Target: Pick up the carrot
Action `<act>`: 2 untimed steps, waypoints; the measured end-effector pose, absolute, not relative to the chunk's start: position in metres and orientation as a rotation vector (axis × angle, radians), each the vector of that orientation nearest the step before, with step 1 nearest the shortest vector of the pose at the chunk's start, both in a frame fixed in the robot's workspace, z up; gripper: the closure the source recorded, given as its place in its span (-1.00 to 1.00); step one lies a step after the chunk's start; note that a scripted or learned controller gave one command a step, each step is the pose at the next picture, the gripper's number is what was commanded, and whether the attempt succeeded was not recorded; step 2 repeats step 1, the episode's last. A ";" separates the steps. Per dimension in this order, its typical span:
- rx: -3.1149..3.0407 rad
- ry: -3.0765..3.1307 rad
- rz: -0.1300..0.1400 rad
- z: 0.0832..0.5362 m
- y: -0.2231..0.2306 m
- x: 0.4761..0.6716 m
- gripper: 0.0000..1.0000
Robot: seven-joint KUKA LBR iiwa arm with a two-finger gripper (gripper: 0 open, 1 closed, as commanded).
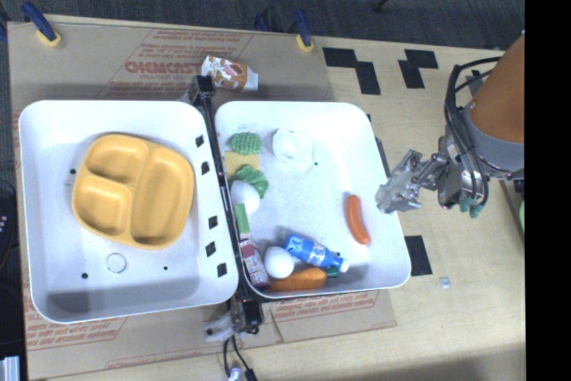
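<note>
The carrot is orange and lies on its side against the front wall of the right bin, just below a blue bottle and next to a white egg. My gripper hangs outside that bin, just past its right wall, well to the right of and behind the carrot. Its two fingers stand apart with nothing between them, so it is open.
An orange-red sausage lies near the right wall. Broccoli, a leafy green and a clear cup fill the bin's back left. A yellow divided plate sits in the left bin. A small packet lies behind the bins.
</note>
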State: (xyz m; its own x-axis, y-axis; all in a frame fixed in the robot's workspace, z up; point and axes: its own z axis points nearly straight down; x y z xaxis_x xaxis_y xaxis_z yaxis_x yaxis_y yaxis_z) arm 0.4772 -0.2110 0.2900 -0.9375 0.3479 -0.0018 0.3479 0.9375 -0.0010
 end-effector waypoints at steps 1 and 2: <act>0.030 3.139 -0.003 0.332 -0.210 0.477 1.00; 0.030 3.139 -0.003 0.332 -0.210 0.477 1.00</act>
